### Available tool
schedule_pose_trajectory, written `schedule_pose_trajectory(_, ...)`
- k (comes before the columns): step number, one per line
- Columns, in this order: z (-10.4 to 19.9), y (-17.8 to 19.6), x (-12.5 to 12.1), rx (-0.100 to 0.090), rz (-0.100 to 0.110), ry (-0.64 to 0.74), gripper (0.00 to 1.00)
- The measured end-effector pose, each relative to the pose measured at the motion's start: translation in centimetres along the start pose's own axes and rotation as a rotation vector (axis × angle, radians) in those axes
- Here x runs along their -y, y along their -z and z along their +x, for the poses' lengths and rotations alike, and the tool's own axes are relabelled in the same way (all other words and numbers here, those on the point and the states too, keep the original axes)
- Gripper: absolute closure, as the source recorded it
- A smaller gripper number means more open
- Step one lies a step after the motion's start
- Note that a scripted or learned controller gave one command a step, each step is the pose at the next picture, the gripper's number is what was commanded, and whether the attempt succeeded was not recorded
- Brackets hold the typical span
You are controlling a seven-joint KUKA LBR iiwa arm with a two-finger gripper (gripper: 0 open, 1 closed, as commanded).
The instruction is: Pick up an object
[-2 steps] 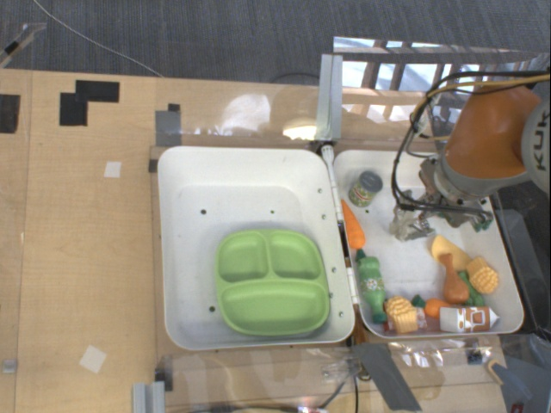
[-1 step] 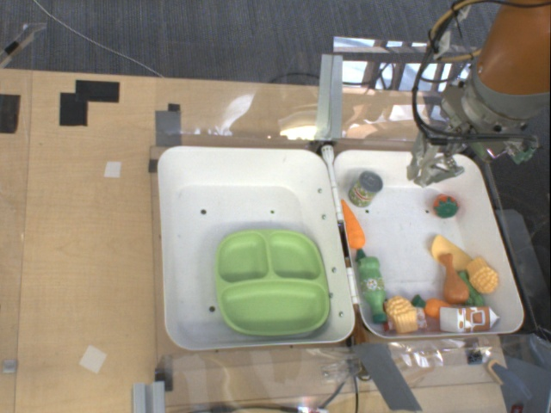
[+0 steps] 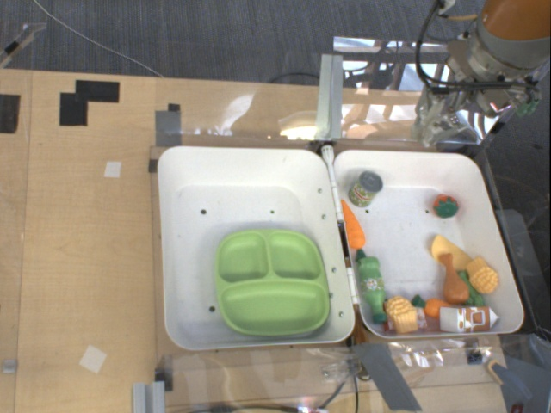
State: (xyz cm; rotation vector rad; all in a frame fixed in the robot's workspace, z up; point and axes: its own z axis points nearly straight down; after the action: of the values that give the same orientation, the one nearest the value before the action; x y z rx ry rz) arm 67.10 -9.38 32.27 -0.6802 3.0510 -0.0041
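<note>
The right bin [image 3: 482,179] holds several toy foods. A small can [image 3: 368,188] stands at its back left, with a carrot [image 3: 353,223] and a green bottle [image 3: 371,283] along the left wall. A tomato [image 3: 444,206] lies at the back right. A cheese wedge [image 3: 446,249], a drumstick [image 3: 454,282], a corn cob [image 3: 483,275] and a white bottle [image 3: 467,319] crowd the front right corner. My gripper [image 3: 441,120] hangs beyond the bin's back rim, clear of all the objects, with nothing seen in it.
The left bin [image 3: 185,231] bears a green divided plate [image 3: 272,282] near its front. A metal post [image 3: 327,101] rises behind the seam between the bins. The grey arm with its orange band [image 3: 515,7] comes in at the top right.
</note>
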Motion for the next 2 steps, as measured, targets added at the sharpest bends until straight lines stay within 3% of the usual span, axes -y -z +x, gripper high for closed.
schedule_pose_trajectory(1, 4.37, -15.0, 8.02, -0.013, -0.009, 0.171, 1.0)
schedule_pose_trajectory(2, 3.97, -14.37, 7.95, -0.004, -0.002, 0.174, 0.0)
